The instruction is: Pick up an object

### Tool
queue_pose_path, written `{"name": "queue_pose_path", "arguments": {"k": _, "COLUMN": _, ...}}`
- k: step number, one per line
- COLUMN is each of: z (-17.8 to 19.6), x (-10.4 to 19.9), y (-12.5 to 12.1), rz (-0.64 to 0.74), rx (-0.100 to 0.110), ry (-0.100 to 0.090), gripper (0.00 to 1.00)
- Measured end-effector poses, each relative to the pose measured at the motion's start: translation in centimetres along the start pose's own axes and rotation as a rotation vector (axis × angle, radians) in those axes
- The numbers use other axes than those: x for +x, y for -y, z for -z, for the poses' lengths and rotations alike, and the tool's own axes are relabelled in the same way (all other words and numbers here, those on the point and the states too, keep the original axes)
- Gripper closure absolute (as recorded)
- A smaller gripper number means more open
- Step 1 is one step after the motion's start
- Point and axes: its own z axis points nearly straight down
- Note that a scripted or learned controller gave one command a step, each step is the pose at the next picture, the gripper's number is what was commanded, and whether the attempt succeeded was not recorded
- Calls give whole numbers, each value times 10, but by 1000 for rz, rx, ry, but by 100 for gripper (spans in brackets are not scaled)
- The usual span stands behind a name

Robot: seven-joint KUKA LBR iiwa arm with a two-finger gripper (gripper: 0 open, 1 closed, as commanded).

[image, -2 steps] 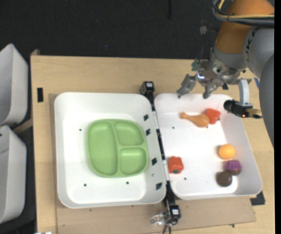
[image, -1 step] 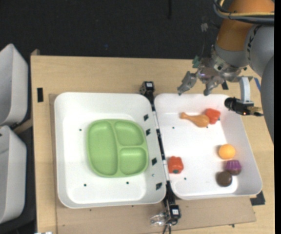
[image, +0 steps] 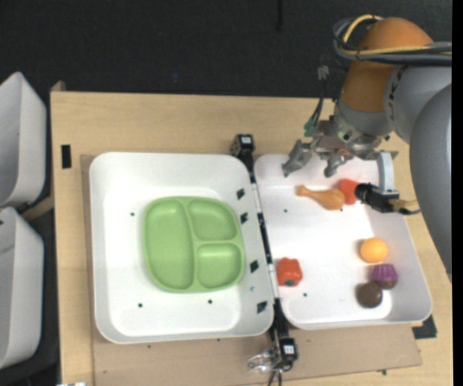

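Camera view looks down on the right white bin (image: 328,308). The gripper (image: 317,161) hangs at its 12 o'clock edge, fingers spread, pinching nothing. Just below, toward 5 o'clock, lies a small orange plastic drumstick toy (image: 321,195), flat on the floor. It looks light, hard and a bit slippery. Grab its thick end, not the thin handle.

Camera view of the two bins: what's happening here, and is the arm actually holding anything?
The gripper hangs open over the far end of the right bin, with nothing between its fingers. Just below it lies a toy drumstick, next to a red piece. Nearer the front sit a red pepper, an orange ball, a purple piece and a brown one. The left bin holds a green divided plate.
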Motion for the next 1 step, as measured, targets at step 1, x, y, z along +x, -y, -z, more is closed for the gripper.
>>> {"name": "queue_pose_path", "arguments": {"k": 1, "z": -42, "x": 2, "y": 3, "rz": 0, "rx": 0, "ry": 0, "gripper": 0}}
